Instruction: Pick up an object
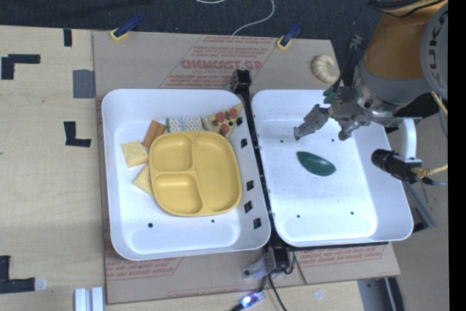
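The dark green object (316, 163) lies on the floor of the right bin (364, 218), near the bin's middle, with its long axis running from upper left to lower right in the camera view. The pincer (325, 123) hangs above and just beyond it toward the bin's far rim, fingers spread apart and gripping nothing. A grasp likely requires travel toward the bin's near rim, then descent, fingers straddling the short axis.
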Robot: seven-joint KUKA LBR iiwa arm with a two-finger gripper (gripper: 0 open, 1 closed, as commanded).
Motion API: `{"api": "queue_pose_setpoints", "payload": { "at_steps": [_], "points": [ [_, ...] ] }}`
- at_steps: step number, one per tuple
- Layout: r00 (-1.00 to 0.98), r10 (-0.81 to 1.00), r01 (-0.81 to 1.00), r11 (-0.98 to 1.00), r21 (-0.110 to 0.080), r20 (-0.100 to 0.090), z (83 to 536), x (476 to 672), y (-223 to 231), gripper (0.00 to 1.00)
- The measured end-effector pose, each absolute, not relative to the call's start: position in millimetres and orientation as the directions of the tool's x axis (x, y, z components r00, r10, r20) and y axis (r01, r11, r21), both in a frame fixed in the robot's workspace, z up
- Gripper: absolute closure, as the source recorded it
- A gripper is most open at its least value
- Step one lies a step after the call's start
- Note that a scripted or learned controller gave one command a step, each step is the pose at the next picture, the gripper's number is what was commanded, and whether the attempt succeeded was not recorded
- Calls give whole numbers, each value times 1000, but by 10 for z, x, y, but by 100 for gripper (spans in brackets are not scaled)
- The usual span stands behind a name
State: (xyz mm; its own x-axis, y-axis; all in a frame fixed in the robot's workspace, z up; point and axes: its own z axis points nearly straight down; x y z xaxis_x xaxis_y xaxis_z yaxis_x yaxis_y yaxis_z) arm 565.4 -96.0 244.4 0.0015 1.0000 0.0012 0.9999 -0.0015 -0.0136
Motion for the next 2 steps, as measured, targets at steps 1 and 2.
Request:
{"api": "queue_pose_setpoints", "payload": {
  "at_steps": [1,2],
  "points": [
    [-1,1000,1000,1,-1,0,2505,5677,-959,0],
    [-1,1000,1000,1,-6,0,1872,5684,-912,0]
  ]
}}
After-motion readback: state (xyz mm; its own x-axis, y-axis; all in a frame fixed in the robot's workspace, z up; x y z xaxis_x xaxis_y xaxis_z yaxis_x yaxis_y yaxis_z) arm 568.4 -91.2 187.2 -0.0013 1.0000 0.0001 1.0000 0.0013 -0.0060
